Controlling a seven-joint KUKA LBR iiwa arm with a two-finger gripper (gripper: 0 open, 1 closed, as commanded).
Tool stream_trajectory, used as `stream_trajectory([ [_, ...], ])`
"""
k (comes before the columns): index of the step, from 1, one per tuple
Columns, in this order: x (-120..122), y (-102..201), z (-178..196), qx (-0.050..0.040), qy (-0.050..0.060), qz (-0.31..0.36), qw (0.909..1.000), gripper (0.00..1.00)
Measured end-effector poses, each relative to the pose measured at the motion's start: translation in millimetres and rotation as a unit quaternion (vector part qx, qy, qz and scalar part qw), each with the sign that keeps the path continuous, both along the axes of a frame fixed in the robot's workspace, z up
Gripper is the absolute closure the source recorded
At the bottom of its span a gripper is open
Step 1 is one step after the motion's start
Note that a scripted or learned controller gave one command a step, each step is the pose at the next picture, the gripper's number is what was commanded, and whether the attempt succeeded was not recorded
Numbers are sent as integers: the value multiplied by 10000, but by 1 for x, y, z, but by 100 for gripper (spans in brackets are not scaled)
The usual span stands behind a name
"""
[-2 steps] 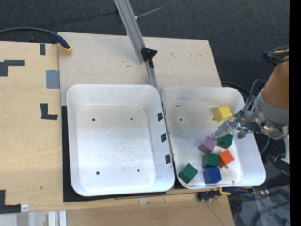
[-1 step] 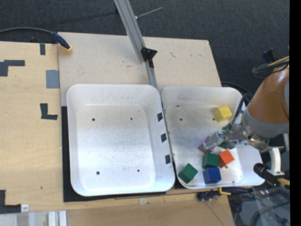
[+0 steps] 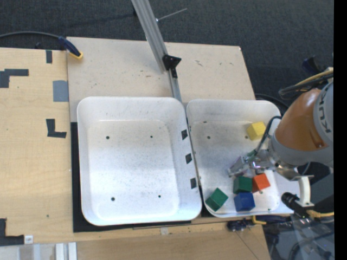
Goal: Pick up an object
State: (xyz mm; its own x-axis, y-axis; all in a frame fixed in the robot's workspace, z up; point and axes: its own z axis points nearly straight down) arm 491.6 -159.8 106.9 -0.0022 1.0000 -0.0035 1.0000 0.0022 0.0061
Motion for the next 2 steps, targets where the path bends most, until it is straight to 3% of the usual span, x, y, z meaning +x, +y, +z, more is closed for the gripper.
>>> stream_trajectory([
  [1, 2, 1, -15, 6, 11, 4, 10000, 0],
  [2, 1, 1, -5, 14, 18, 3, 10000, 100],
])
